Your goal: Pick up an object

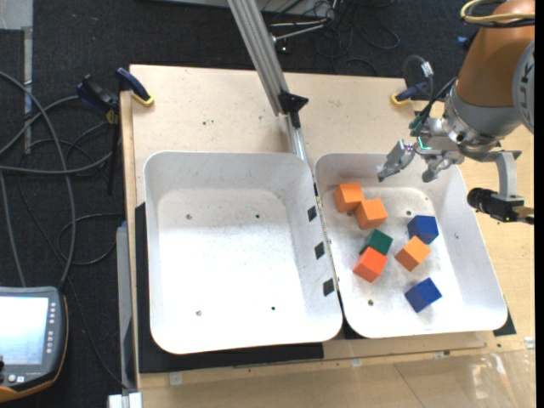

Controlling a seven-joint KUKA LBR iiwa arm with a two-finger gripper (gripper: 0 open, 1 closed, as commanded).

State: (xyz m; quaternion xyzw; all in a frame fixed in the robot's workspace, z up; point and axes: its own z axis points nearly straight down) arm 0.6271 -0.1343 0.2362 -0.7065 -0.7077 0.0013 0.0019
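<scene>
Blocks [382, 240] in right bin [476, 300], pale bench [221, 100], cables on dark floor [59, 160]

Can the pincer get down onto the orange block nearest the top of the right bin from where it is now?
Probably yes. The pincer hangs open over the right bin's far end, and that orange block has bare floor above and left of it. The second orange block touching its lower right corner could crowd one finger.

Seven blocks [384, 245] in right bin [476, 253]: four orange, two blue, one green.
</scene>
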